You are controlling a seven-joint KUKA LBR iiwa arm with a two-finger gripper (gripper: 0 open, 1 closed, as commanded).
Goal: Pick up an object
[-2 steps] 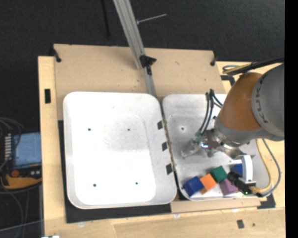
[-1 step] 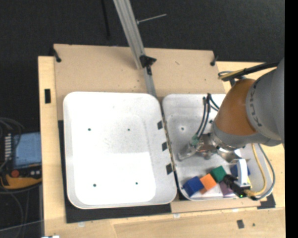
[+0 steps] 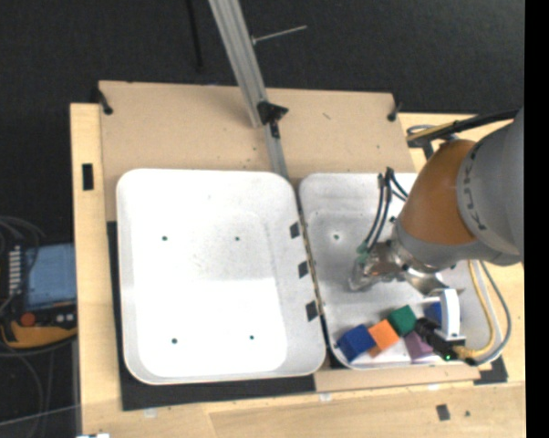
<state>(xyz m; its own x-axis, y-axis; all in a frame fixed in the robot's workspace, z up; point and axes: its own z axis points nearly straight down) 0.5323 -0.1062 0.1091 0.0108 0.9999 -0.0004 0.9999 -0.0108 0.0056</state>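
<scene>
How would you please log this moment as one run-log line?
gripper: low over right bin, holding nothing visible | blue block, orange block, green block, purple block: near corner | pick: pending

Dark, near-black floor [image 3: 92, 26] surrounds a light wooden tabletop [image 3: 329, 108]. A grey metal pole [image 3: 243, 53] slants from the top edge down to the board's back part. Left of the tabletop, on the floor: a blue box [image 3: 51, 274], an orange-and-black device [image 3: 39, 327], and loose cables [image 3: 10, 372]. Lighting even, no hard shadows.
</scene>
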